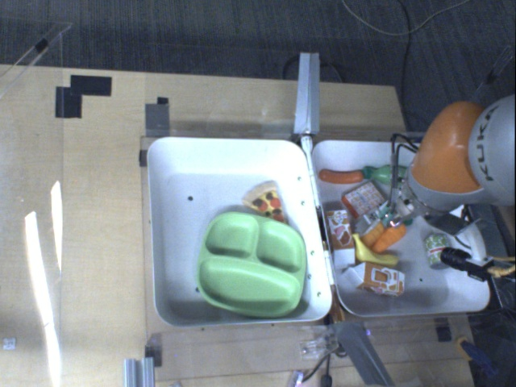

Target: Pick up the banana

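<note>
camera view: banana [372, 253] lengthwise left-right

You have a pale wood tabletop [97, 216] stretching away to the left of the gripper [393, 214], with glare streaks on its far-left side. Black tape marks [81, 93] sit near its far-left top corner. Beyond the tabletop's upper edge, above the gripper, runs dark blue-grey carpeted floor [201, 14], where a thin cable [379, 6] loops. A grey metal post [307, 95] stands up and to the left of the gripper.
</note>
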### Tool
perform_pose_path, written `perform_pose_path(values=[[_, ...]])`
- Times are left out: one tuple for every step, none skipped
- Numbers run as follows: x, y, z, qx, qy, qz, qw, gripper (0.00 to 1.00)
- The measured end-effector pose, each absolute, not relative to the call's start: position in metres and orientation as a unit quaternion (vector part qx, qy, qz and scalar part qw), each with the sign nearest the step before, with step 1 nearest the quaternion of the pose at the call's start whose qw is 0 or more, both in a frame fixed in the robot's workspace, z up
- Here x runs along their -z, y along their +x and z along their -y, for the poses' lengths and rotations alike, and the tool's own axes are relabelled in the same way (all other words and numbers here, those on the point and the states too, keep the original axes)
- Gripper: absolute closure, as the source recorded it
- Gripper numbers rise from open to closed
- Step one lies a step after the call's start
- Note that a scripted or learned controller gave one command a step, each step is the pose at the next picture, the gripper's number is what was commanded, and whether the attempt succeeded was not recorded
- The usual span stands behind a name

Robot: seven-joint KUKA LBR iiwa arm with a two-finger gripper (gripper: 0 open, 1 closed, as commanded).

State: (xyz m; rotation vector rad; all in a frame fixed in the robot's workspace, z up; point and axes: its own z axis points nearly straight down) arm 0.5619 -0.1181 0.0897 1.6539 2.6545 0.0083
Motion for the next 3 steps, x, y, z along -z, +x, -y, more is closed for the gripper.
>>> perform_pose_path(values=[[-0.095,0.526,0.101,-0.0021,0.531,-0.847,0.019,0.00],[-0.103,0.526,0.096,-0.0047,0.529,-0.848,0.015,1.00],[-0.156,0.494,0.162,-0.0013,0.546,-0.837,0.004,1.00]])
